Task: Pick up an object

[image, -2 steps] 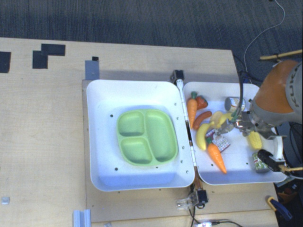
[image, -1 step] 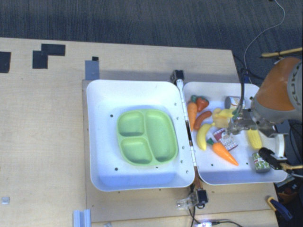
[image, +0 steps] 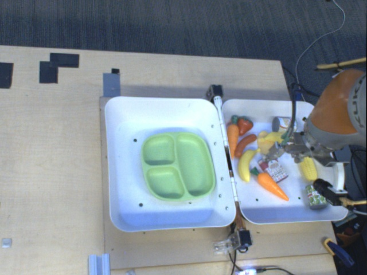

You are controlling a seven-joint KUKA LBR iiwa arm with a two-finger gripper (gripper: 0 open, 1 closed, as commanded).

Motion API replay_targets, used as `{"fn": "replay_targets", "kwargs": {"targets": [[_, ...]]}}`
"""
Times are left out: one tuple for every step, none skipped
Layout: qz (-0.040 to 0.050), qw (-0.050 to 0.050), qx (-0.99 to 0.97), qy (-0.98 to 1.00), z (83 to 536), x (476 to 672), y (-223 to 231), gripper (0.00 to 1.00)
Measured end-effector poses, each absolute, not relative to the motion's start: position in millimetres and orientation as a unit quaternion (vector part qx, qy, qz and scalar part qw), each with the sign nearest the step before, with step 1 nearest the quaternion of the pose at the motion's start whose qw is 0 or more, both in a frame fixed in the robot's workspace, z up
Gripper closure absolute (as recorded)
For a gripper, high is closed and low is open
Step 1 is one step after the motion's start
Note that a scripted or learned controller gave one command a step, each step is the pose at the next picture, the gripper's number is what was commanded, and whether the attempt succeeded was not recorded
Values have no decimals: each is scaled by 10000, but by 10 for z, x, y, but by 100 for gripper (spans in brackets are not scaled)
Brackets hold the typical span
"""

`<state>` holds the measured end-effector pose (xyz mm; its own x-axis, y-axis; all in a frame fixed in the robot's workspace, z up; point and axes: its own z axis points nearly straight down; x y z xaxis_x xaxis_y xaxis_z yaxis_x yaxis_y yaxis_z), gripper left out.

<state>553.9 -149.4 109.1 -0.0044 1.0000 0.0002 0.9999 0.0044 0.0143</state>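
White plastic, two shallow bins side by side on a pale wood bench (image: 51,171). Nearest the camera's lower edge, a small clip and cable (image: 238,242) sit just below the seam between the bins.

Left bin (image: 123,211): holds a green divided plate (image: 178,165) with three compartments.

Right bin (image: 252,211): toy food in a loose pile. Front of pile, an orange carrot (image: 272,187) lying on a slant, tip toward the right. Just beside it on the left, a yellow banana (image: 245,166). Touching the carrot from above, a small red-and-white packet (image: 274,169); print on it too small to read. Right of that, a yellow corn cob (image: 309,168), and near the bin's right front corner a green-labelled can (image: 315,196), label illegible. Farther back along the seam, a second carrot (image: 232,136), a red sausage-like piece (image: 246,143) and a red pepper (image: 245,124).

Gripper (image: 279,149) is low over the middle of the pile, near the packet and some yellow pieces. Cannot tell how it is set; nothing visibly held.

Judgement: reach-and-descend step, grasp not yet confirmed. Next move calls for closing on a single item, then a straight lift clear of neighbours. Crowding makes a slip or double pick likely.
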Motion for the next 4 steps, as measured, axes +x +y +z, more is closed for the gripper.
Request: {"fn": "replay_targets", "kwargs": {"targets": [[27, 41, 7067, 7075, 871, 4895, -1166, 0], [47, 67, 7059, 7082, 987, 4919, -1166, 100], [20, 11, 7051, 7091, 1852, 5327, -474, 100], [12, 9, 7055, 7087, 1848, 5321, -483, 0]]}}
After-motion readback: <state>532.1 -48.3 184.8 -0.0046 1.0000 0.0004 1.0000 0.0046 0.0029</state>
